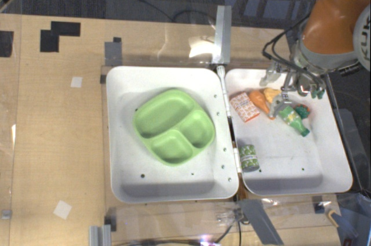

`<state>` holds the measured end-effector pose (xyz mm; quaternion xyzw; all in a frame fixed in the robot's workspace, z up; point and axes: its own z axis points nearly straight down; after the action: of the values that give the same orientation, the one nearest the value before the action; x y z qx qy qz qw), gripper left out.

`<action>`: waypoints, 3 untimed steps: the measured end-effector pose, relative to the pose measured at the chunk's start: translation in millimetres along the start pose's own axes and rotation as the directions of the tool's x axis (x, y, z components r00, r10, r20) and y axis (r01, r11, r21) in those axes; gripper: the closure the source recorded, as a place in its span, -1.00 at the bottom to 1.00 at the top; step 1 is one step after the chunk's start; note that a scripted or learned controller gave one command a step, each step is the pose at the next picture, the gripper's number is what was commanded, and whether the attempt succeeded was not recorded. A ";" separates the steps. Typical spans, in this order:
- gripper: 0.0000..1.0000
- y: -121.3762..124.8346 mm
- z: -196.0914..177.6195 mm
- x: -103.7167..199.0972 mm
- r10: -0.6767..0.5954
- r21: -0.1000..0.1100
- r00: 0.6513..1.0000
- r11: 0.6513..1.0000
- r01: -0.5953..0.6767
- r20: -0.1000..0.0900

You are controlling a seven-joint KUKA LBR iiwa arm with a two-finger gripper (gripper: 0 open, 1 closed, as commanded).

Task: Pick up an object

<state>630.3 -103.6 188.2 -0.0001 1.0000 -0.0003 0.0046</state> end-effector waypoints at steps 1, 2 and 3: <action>-1.00 12.7 84.0 -3.9 0.170 0.000 0.985 0.986 -0.170 0.010; -1.00 5.0 98.7 12.1 0.161 0.000 0.987 0.987 -0.161 0.003; 1.00 5.8 83.2 7.3 0.156 0.000 0.988 0.988 -0.156 0.019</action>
<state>623.7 -97.8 105.0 0.0783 0.9968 -0.0004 0.0140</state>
